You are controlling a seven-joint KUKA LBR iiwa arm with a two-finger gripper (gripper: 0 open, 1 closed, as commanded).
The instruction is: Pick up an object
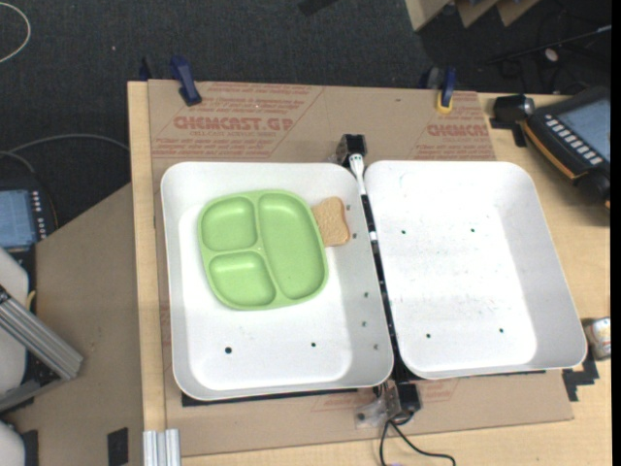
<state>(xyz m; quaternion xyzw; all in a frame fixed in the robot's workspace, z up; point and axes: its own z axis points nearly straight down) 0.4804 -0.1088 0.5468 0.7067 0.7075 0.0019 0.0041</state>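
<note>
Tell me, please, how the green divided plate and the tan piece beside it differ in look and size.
The green divided plate is far larger than the tan piece. The plate is bright green and smooth, moulded into three compartments; the tan piece is a flat, speckled, roughly rectangular slab with none. The plate lies near the middle of the left bin; the tan piece sits at the plate's right rim. Both lie flat in that bin.

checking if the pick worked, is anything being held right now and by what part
Nothing is held. The green divided plate and the tan cracker-like piece beside it both lie in the left bin.
</note>
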